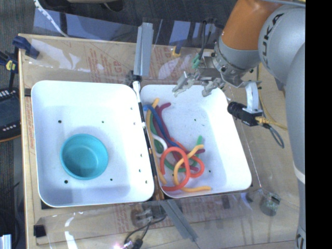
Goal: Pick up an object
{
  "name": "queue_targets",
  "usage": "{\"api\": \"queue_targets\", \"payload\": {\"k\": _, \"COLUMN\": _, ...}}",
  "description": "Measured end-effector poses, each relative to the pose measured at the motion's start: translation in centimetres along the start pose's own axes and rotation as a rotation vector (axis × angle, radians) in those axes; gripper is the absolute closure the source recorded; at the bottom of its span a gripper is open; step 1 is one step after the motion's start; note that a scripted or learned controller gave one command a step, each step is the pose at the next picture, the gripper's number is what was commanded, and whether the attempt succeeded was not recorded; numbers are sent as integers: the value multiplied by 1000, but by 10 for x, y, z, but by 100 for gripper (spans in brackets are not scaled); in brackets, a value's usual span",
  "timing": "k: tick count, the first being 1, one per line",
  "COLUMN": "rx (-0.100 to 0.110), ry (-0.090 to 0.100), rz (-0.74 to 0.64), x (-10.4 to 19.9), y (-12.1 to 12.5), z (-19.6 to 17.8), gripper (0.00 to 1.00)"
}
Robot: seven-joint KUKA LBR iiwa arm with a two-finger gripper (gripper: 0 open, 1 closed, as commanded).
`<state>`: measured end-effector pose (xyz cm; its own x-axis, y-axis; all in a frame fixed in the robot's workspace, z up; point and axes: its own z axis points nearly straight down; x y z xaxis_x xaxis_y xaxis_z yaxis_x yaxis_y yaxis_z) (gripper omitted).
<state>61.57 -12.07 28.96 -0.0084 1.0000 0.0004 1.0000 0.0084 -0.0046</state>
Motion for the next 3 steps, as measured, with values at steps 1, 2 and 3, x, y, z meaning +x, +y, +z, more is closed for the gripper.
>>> {"api": "queue_targets", "payload": {"k": 1, "rx": 1, "ry": -1, "rz": -116, "x": -36, "y": -58, "z": 92, "gripper": 0}}
{"api": "queue_targets", "payload": {"k": 2, "rx": -21, "ry": -8, "rz": -115, "x": -92, "y": -89, "z": 191, "gripper": 0}}
{"api": "queue_targets", "payload": {"k": 3, "rx": -17, "ry": -8, "rz": -123, "x": -90, "y": -89, "z": 182, "gripper": 100}}
